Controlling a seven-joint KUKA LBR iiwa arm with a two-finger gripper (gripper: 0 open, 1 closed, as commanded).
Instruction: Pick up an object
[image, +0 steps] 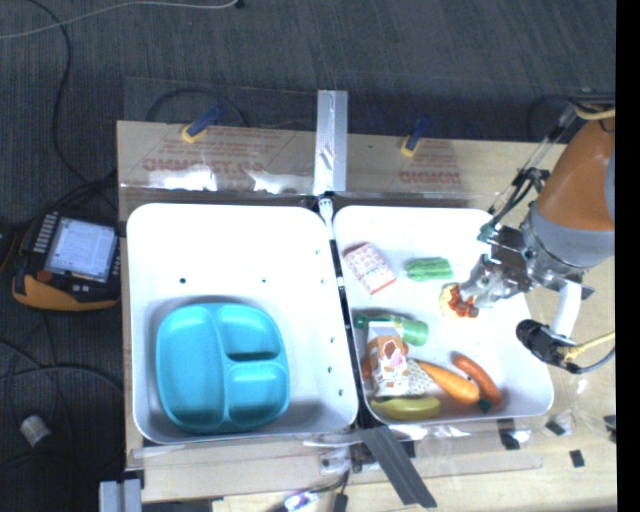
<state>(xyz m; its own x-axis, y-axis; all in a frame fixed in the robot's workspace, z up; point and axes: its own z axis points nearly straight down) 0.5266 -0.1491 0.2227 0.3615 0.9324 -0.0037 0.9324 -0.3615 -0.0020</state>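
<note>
My gripper (480, 287) hangs over the right side of the right bin (440, 228), reaching in from the right under the arm's orange band. A small red and yellow object (459, 299) lies right at its tip; I cannot tell whether they touch. Further left in this bin are a pink patterned box (367, 267) and a green pickle-like piece (428, 268). Along the front lie a green bottle (392, 325), a printed carton (387, 364), a carrot (447, 382), a red sausage (476, 375) and a yellow banana-like piece (405, 407).
A blue divided tray (222, 364) fills the front of the left bin (230, 240). A raised divider (340, 310) separates the two bins. A metal post (331, 140) stands behind them. A handheld screen device (70, 255) lies off the bench to the left.
</note>
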